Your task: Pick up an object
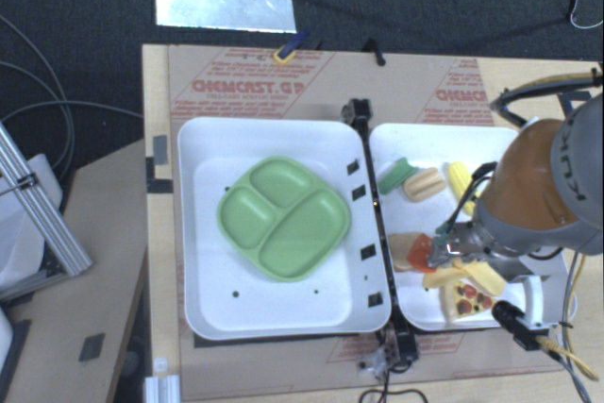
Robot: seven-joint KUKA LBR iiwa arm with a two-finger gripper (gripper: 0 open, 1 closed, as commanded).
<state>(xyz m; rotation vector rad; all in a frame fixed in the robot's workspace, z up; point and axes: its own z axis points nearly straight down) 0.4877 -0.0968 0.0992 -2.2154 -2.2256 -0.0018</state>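
Looking from the left, you are seeing the left bin (203,203), a shallow white plastic tray with rounded corners, sitting on brown printed cardboard (245,85). A green plate (284,218) is lying flat near its middle; it is smooth, rounded-square, turned diamond-wise and divided into three compartments. Bare white floor is running all around the plate, widest along the bin's left and near sides. A dark strip (370,208) with small black clips is marking where the two bins are meeting. Past it, the right bin (396,297) is holding a cluster of small toy foods: a green piece (394,174) is lying just beside a tan, rounded bun-like piece (424,184), and a yellow ridged corn piece (459,175) is sitting near them toward the far wall. Lower down, a red-orange piece (417,250) is resting close to the divider, with a yellow wedge (477,277) and a flat pizza slice (466,298) crowding the near wall. You are watching the gripper (447,248) hanging low over this cluster, right beside the red-orange piece, while the arm's orange band (528,179) is covering much of the bin's right half. Whether the pincer is apart or together cannot be told from this angle. Open room in this bin is remaining mostly along the divider side.
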